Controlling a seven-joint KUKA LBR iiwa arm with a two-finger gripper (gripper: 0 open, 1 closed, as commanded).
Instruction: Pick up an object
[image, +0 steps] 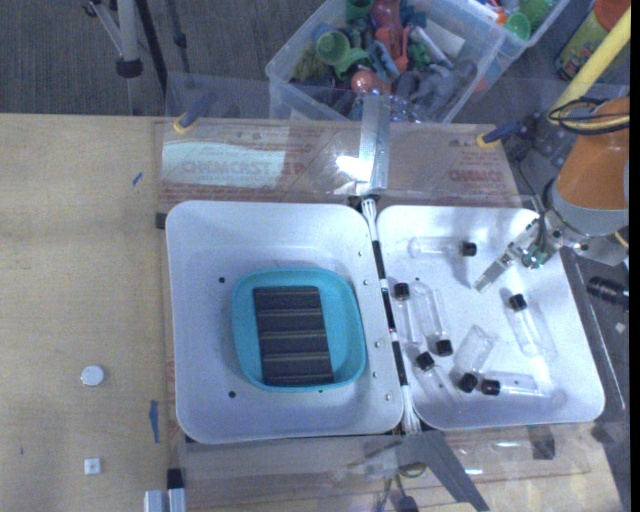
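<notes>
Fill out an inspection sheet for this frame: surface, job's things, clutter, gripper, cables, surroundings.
Surface: wooden bench bearing a left bin and a right bin, side by side.
Job's things: several clear vials with black caps scattered in the right bin, all lying down; a blue tray holding a dark ribbed block in the left bin.
Clutter: a small white disc and a tiny white square on the bench at left.
Gripper: gripper low over the right bin's upper part, nothing seen between its fingers.
Cables: yellow cable above the arm's orange band.
Surroundings: clear tub of coloured toys behind the bins.
</notes>
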